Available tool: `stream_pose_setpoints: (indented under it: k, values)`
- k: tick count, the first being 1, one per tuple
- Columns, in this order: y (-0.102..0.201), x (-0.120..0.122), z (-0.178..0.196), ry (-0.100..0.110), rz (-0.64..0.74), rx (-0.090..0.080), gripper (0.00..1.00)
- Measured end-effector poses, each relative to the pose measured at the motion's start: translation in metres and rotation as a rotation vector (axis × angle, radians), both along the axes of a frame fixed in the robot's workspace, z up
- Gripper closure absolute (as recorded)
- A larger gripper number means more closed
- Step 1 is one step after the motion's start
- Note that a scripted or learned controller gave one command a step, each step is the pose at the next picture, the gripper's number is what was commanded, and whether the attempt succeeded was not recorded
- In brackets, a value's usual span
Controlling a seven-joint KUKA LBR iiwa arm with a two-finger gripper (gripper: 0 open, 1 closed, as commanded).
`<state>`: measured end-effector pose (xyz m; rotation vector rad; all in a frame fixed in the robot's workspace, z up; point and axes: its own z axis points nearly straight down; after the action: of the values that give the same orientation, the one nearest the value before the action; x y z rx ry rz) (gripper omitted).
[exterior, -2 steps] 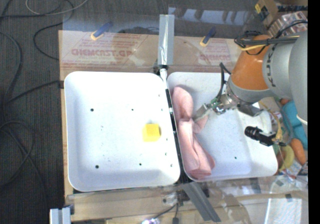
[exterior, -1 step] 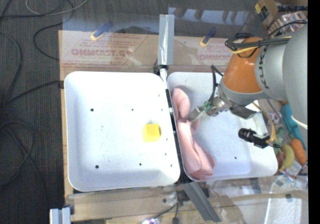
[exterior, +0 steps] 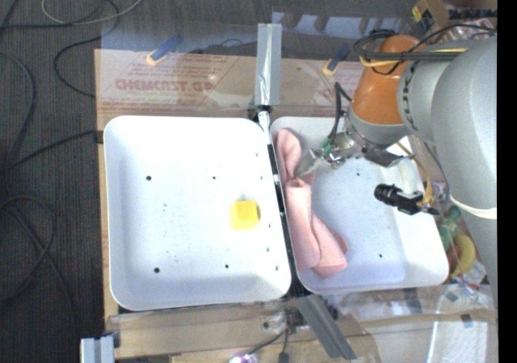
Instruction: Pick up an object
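Pink cloth (exterior: 305, 208) lies along the right bin's (exterior: 388, 268) left wall; the hand (exterior: 323, 155) hangs at its upper end, grip unclear. Yellow block (exterior: 245, 214) sits beyond that wall, with open floor around it.

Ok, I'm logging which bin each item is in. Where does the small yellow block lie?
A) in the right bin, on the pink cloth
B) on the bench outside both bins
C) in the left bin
C: the yellow block sits on the left bin floor, while the pink cloth lies in the right bin.
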<state>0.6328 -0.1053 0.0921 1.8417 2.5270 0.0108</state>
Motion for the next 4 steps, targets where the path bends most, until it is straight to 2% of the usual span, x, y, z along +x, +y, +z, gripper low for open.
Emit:
stream_pose_setpoints:
  k: [1,2,3,4]
  values:
    - [0.003,-0.017,0.001,-0.003,0.045,-0.004,0.0]
    - [-0.004,-0.021,0.0,-0.002,0.023,0.002,0.0]
    - [-0.039,-0.051,0.074,0.015,-0.176,0.002,0.0]
    - [-0.096,0.001,0.081,0.016,-0.197,0.001,0.0]
